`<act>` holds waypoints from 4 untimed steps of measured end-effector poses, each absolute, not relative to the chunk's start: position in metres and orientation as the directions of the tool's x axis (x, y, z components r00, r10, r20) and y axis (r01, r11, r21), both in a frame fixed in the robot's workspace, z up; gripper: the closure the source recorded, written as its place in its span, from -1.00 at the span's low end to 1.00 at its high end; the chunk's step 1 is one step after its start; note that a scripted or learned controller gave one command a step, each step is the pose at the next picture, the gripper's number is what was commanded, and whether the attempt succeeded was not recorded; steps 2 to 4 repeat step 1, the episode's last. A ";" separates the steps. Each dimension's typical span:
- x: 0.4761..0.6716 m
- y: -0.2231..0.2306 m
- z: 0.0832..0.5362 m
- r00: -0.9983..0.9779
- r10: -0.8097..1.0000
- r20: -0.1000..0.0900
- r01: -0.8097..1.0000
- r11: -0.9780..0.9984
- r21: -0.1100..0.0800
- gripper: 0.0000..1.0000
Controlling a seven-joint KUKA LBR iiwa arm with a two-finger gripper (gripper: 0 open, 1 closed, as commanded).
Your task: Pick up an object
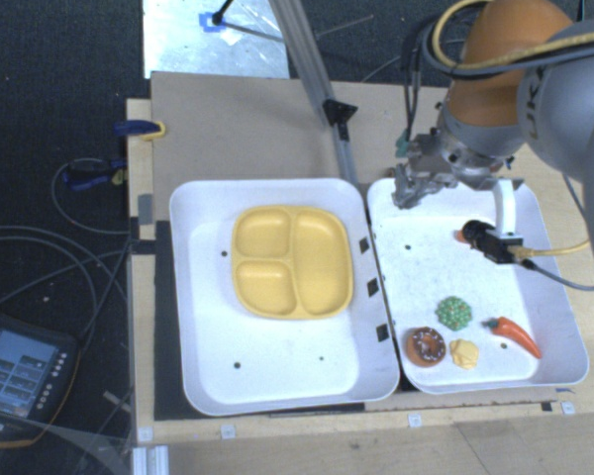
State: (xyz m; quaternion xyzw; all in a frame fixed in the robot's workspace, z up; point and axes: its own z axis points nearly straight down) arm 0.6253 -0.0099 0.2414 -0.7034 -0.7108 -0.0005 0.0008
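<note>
Arm (564,77) cut off at right edge

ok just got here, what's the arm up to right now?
The arm's gripper sits over the far left corner of the right bin, with nothing visibly between its fingers. The pickable items lie at the bin's near end: a green ball, a donut, a small yellow piece and a carrot. The left bin holds a yellow divided plate. No pick yet.
</note>
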 end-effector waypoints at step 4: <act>0.626 0.046 0.229 -0.011 1.000 0.002 1.000 0.011 0.000 1.00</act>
